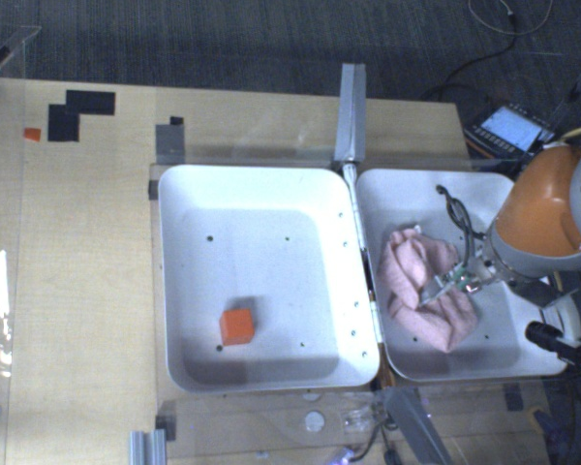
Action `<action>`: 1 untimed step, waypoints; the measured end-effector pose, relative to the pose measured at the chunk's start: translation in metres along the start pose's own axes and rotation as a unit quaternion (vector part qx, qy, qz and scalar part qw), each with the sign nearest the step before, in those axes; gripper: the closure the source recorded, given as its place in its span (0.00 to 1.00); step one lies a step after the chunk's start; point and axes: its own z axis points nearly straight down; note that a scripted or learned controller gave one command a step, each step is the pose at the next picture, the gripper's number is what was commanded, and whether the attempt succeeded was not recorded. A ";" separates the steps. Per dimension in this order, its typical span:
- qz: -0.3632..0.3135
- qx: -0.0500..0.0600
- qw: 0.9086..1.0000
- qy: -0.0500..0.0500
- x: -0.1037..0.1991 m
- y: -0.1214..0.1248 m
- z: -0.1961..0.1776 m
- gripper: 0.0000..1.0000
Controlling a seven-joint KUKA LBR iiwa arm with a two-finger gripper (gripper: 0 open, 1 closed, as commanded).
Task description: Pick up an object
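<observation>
Gripper low over the pink cloth

Our gripper point(452, 281) sits on the pink cloth point(421, 284) in the right bin point(484, 190); we cannot tell its grip, and soft folds may slip out.

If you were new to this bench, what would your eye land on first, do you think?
Probably the crumpled pink cloth in the right white bin, with the gripper down on its right side below the arm's orange band. Next, the small orange block alone near the front of the left white bin.
</observation>
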 end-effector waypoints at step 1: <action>-0.001 -0.005 1.000 -0.002 -0.001 0.005 -0.013 1.00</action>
